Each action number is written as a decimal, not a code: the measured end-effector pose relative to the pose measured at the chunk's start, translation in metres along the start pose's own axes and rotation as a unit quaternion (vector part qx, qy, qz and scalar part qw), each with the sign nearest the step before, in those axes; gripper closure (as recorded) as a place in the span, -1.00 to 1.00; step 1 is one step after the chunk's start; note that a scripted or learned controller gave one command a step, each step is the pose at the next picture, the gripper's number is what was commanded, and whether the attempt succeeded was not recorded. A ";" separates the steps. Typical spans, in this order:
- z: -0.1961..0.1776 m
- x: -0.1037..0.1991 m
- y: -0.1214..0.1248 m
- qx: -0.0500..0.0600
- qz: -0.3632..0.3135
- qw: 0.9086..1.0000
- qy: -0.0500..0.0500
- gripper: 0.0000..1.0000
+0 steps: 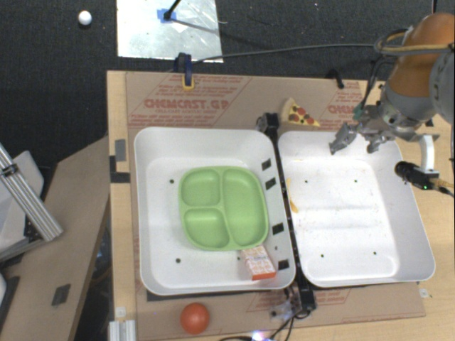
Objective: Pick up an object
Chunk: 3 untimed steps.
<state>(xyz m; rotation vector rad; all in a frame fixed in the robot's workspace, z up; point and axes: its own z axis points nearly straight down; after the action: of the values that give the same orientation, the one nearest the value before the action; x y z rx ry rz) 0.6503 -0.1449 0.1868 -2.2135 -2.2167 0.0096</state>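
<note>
My gripper point(357, 142) hangs over the far edge of the right bin point(355, 261), fingers spread apart with nothing between them. A green divided plate point(222, 207) lies in the middle of the left bin point(160, 162). A small red and white box point(258, 263) rests at that bin's near right, just below the plate. A toy pizza slice point(299, 114) lies on the cardboard behind the right bin, left of the gripper. A red ball point(195, 317) sits on the bench in front of the left bin.
Black clips point(269, 123) join the two bins along their shared edge. A foil sheet point(168, 20) and a small white ball point(85, 18) lie on the dark surface at the back. A metal rail point(28, 197) slants at the left edge.
</note>
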 end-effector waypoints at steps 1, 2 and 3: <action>-0.008 0.000 0.003 -0.006 -0.001 1.000 -0.001 -1.00; 0.035 -0.004 0.007 -0.005 -0.001 1.000 -0.001 -1.00; 0.094 -0.009 0.012 -0.004 -0.001 1.000 -0.001 -1.00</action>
<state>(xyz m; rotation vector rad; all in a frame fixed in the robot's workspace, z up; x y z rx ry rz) 0.6610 -0.1535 0.0925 -2.2179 -2.2236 0.0023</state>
